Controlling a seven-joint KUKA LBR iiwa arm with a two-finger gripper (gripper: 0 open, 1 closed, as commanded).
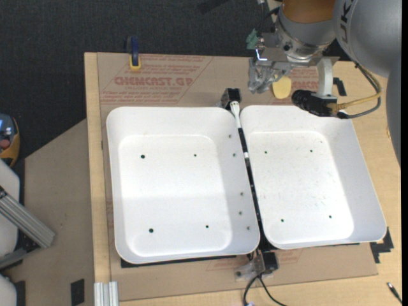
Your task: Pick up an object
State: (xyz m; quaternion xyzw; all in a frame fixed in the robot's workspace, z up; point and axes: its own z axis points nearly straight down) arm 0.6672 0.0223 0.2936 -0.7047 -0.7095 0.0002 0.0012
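Hand (266,81) hangs beyond the far edge of the right bin (357,164), over the bench (185,81). You see a small pale yellow object (281,87) pinched between its fingers.

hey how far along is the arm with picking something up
Possibly done: the gripper is raised beyond the back rim of the right bin, with a small pale yellow object at its fingertips. Whether the fingers actually clamp it is too small to tell, so the grasp is unconfirmed. The left bin shows just its white floor and dark dots. What's left: confirming the hold.
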